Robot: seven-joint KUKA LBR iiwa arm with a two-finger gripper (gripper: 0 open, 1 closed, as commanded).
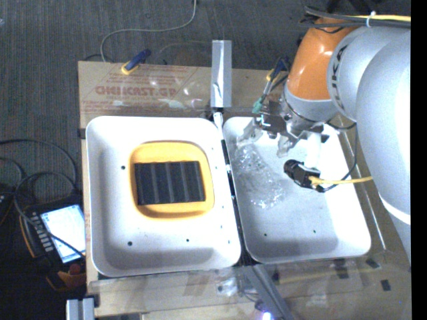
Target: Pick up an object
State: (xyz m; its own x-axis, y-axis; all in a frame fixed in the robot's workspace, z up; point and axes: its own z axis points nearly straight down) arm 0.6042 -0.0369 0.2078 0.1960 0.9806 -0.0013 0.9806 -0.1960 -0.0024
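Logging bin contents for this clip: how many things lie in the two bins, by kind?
Yellow tray with black ridged insert, left bin: 1
Clear crumpled plastic bottle, right bin: 1
Total: 2

We see a bulky arm of smooth, rounded pale-grey casing [383,105], with 1 glossy orange band [317,62] wrapped around it just above the wrist. Below the band we make out a cluster of dark metal wrist hardware with thin green and dark wires [270,89] running along its side. A small black cylindrical fitting [298,172] hangs beneath, with 1 yellow cable [343,179] leading off from it, and another yellow cable [387,19] crosses the top of the grey casing.
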